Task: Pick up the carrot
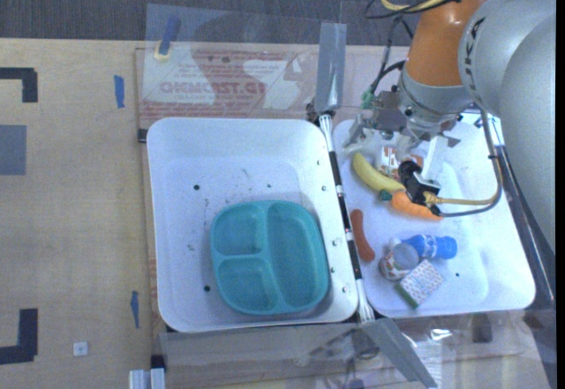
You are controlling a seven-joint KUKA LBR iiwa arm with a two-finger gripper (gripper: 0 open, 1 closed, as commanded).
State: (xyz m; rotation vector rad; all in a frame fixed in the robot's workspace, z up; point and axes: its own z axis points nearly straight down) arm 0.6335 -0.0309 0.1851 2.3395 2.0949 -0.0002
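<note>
The carrot (415, 205) is a short orange piece lying in the right bin (494, 281), just right of the lower end of a yellow banana (369, 174). Its upper end is partly covered by the robot's hardware. My gripper (389, 149) hangs low over the upper middle of that bin, above the banana and slightly up and left of the carrot. Nothing can be seen held in it.
A red sausage (362, 235) lies along the right bin's left wall. A blue bottle (429, 248), a small round tin (394, 263) and a green-white packet (420, 283) sit below the carrot. The left bin (177, 158) holds a teal divided plate (267, 257).
</note>
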